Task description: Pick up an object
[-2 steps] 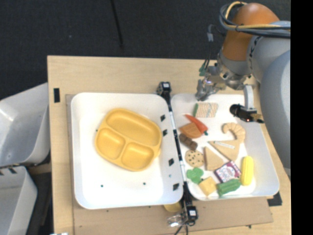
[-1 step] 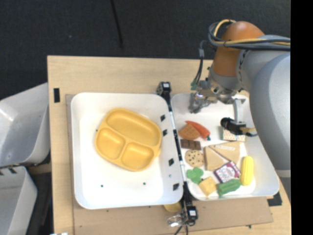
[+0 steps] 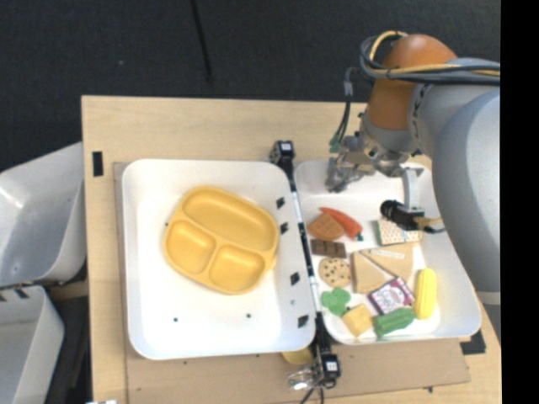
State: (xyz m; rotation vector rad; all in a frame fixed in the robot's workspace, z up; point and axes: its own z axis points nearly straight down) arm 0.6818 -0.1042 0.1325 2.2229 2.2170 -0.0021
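Grey hand (image 3: 341, 178) low over right bin's (image 3: 461, 286) far corner (finger gap unreadable), nothing visibly held, toy carrot (image 3: 341, 220) just beside

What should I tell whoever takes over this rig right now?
Gripper: above the far end of the right white bin, nothing seen between its jaws; open or shut unclear.
Right bin holds the toy food: orange carrot, brown chocolate bar, round cookie, yellow corn cob, green pickle.
Left white bin holds the yellow divided plastic plate.
Done: nothing lifted. Left: pick an object.
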